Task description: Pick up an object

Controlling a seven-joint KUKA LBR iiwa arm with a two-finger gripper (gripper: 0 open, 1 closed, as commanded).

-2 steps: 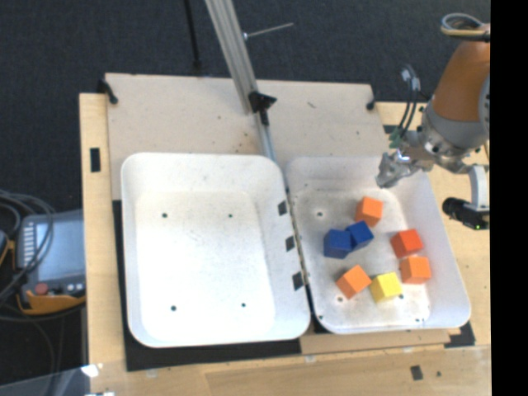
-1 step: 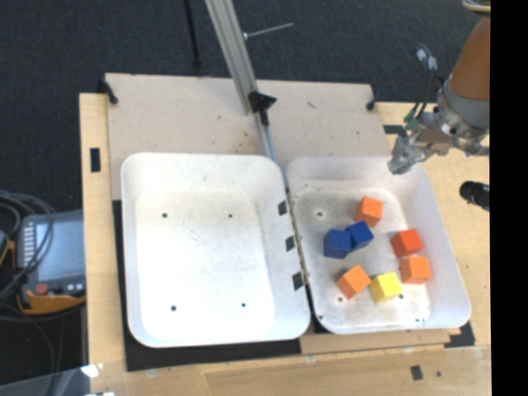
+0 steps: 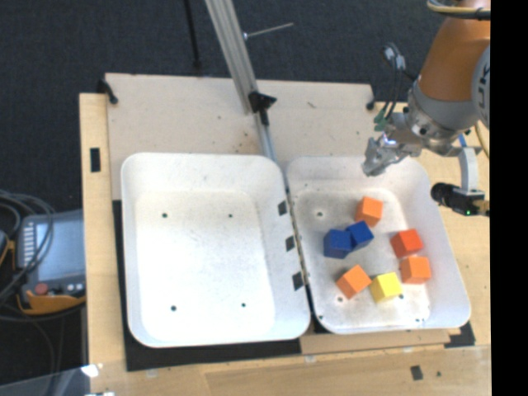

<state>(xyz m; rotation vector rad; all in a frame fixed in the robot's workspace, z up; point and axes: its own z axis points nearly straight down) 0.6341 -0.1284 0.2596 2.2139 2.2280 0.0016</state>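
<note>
The gripper (image 3: 378, 159) hangs over the far edge of the right bin (image 3: 445, 299). It is small and grey from up here, and I cannot tell how it is set, though nothing shows in its grip. Above it is the grey wrist, and then the arm (image 3: 452, 56) with its big orange band, coming in from the right.

Six blocks lie below the gripper in the right bin, and all of them are apart from it. The nearest one to the gripper is an orange block (image 3: 370, 210), a little closer to us. Just beside that, to the left and nearer, sit two blue blocks (image 3: 347, 239) touching each other. To the right of them is a red-orange block (image 3: 407, 242). Right below it is another orange block (image 3: 415, 269), and the two are very close. A yellow block (image 3: 385, 287) sits near the front of the bin. An orange block (image 3: 354, 280) lies just left of the yellow one, tilted like a diamond.

The left bin (image 3: 206, 246) is white with a few dark dots on its floor. A silver metal bar (image 3: 235, 44) leans up from between the two bins toward the far side. Both bins rest on a tan bench (image 3: 190, 110). At the far left is a small grey box with a screen (image 3: 49, 250) and some cables.
</note>
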